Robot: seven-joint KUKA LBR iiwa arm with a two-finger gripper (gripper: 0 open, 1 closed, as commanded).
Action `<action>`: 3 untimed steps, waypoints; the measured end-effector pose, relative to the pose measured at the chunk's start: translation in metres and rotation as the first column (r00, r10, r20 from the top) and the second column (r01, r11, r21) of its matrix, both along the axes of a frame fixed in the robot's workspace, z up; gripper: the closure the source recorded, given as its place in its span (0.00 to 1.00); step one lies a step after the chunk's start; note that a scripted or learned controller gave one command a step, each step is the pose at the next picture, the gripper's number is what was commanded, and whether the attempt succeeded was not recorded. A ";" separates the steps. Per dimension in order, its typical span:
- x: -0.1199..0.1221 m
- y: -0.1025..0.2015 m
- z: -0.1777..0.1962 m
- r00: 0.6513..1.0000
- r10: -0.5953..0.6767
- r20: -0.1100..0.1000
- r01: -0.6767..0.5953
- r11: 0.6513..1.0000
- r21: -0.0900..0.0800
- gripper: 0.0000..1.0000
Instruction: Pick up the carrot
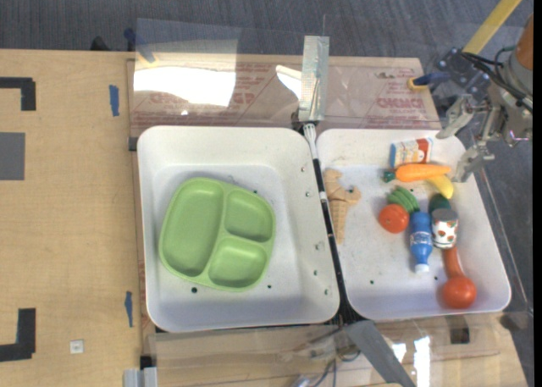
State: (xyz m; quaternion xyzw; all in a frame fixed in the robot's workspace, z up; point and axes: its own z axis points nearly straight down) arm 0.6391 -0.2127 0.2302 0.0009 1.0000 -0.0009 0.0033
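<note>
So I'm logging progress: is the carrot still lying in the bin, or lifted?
Lying in the right bin, flat among the other toys. The carrot rests beside the hand.

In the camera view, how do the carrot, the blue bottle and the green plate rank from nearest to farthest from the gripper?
From the gripper:
1. Carrot, in the right bin's upper part, just left of the gripper.
2. Blue bottle, lower in the same bin.
3. Green plate, in the left bin.

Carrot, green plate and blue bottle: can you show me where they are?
carrot (pixel 417 172), camera view, middle of its orange body.
green plate (pixel 218 232), camera view, ridge where its compartments meet.
blue bottle (pixel 420 240), camera view, middle of its blue body.
</note>
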 end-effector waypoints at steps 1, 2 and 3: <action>0.015 -0.010 -0.130 0.999 0.038 -0.018 -0.038 0.999 0.008 0.00; 0.003 -0.010 -0.143 0.967 -0.254 -0.007 0.254 0.967 0.003 0.00; 0.006 0.013 -0.142 0.713 -0.700 -0.026 0.700 0.714 -0.002 0.00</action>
